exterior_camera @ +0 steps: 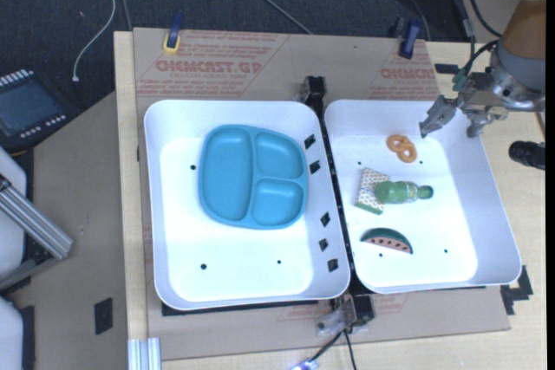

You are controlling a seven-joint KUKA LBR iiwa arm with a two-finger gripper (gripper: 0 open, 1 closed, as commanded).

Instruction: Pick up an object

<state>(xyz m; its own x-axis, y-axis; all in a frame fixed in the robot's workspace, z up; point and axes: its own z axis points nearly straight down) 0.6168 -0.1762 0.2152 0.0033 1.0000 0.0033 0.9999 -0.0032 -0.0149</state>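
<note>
The pincer [453, 119] is hovering released above the right bin's [486, 212] far edge, approaching; next it should be descending onto the pretzel [401, 148].

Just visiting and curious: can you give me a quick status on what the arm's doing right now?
Gripper above right bin's far edge, jaws open, holding nothing. Pretzel nearest it; green bottle and watermelon slice untouched. Nothing blocking.
</note>
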